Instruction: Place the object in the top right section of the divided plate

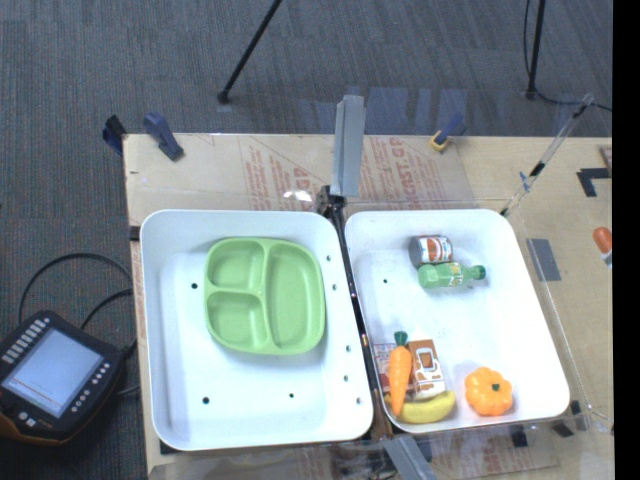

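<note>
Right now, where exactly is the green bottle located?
The green bottle lies on its side in the right bin, toward its far end, just in front of the small can.

plate (266,295): matt green plastic | bins (160,298): smooth white plastic | bench (240,168): cardboard

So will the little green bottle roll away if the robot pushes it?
Probably. The small green plastic bottle lies on its side in the right white bin, so its round body could roll. The tin can just behind it might stop it. It looks light.
</note>
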Motion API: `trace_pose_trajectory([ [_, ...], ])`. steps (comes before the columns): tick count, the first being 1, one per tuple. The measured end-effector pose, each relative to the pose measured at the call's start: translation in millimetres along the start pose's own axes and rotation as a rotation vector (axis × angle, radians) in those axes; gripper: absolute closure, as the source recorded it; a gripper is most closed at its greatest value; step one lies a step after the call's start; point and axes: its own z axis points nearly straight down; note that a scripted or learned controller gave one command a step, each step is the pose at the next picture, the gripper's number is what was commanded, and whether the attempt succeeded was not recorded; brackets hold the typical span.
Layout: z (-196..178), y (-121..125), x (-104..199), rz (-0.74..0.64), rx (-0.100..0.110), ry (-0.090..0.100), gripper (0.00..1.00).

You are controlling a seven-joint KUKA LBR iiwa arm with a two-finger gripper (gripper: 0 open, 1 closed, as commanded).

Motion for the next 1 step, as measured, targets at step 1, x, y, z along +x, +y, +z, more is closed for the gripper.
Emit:
trace_pose_trajectory([
  [1,29.4,40.1,107.7,-0.181,0.002,0.002,1.0],
])
